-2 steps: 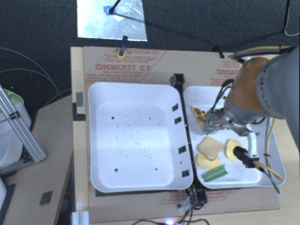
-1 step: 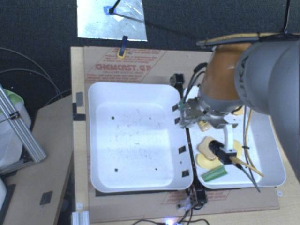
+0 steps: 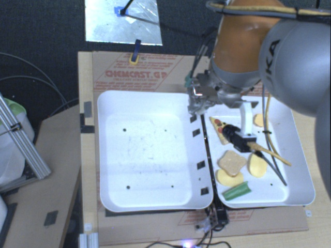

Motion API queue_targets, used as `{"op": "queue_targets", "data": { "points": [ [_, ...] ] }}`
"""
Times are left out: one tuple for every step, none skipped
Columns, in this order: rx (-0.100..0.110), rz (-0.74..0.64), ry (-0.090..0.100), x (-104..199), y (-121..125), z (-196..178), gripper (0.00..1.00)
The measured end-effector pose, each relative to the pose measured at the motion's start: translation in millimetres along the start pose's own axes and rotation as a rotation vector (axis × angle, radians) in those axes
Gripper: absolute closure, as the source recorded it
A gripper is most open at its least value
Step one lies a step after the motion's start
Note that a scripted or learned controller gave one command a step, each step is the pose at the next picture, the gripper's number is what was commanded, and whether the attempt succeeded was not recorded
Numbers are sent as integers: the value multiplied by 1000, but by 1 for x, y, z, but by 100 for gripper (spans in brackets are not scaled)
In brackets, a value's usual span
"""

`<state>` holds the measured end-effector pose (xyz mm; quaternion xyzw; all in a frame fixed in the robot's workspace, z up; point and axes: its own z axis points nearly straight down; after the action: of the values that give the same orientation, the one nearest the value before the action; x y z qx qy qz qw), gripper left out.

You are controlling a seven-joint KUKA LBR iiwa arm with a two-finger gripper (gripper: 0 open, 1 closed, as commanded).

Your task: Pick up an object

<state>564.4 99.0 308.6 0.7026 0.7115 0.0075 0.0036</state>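
Observation:
The right bin [image 3: 297, 154] holds several toy foods. A pizza slice [image 3: 217, 126] lies near its left wall, with a tan slice of toast [image 3: 231, 162] below it. Two pale yellow rounds [image 3: 228, 178] [image 3: 257, 166] flank the toast, and a green piece [image 3: 237, 191] lies at the front edge. Another yellow piece [image 3: 258, 120] peeks out at the back, partly behind the arm. My gripper [image 3: 197, 103] hangs over the back end of the wall between the two bins, just up and left of the pizza slice. Nothing shows in its grasp.
The left bin [image 3: 145, 154] sits beside the right one, showing only dark specks on its floor. The big grey and orange arm [image 3: 258, 40] covers the back of the right bin. A foil sheet [image 3: 123, 13] lies beyond the bins.

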Motion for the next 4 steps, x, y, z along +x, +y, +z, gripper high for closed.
{"op": "queue_targets", "data": {
  "points": [
    [20,12,-5,-8,-81,22,100],
    [1,9,-3,-23,-75,-91,100],
    [19,15,-8,-59,-24,-11,100],
    [18,14,-5,-78,-73,8,100]
  ]
}}
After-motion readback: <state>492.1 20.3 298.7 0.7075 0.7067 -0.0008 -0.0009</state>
